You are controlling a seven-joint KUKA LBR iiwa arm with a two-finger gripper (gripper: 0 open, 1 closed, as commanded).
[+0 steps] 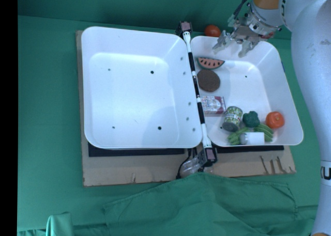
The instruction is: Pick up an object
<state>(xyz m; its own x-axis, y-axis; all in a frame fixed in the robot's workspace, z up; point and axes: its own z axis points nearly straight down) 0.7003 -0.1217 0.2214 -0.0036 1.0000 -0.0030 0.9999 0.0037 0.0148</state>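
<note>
A grey arm (pixel 310 49) reaches in at two o'clock over the right bin (pixel 289 100), its gripper (pixel 234 45) spread and holding nothing, hovering above the bin's far rim. The step looks like the approach, with nothing yet gripped. The nearest candidate, a watermelon slice (pixel 210 63), lies at seven o'clock from the fingers, its long axis running nine to three, rind upward. Next, the fingers must drop and straddle its short width.
</note>
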